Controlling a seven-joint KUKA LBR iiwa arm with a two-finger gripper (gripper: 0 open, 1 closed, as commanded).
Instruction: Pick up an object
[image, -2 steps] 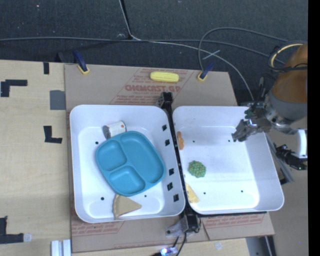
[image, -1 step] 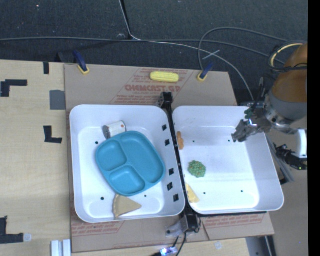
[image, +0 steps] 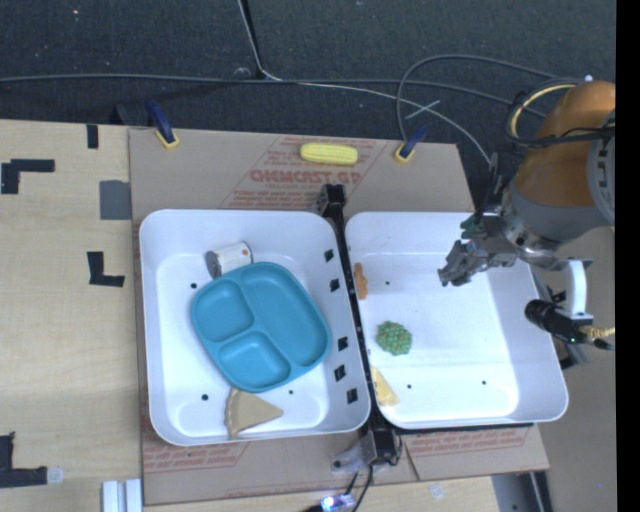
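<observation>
In the right bin (image: 520, 400) a green broccoli piece (image: 394, 338) lies left of the middle. A small orange piece (image: 361, 281) rests against the bin's left wall, and a yellow wedge (image: 383, 388) sits near its front left corner. My gripper (image: 456, 272) hangs over the upper right part of this bin, well to the right of the broccoli, with nothing seen between its fingers.
The left bin (image: 160, 240) holds a blue divided plate (image: 260, 325), a small can (image: 229, 259) lying behind it, and a tan wedge (image: 250, 411) at the front. A yellow banana-like toy (image: 329, 154) lies on the cardboard behind the bins.
</observation>
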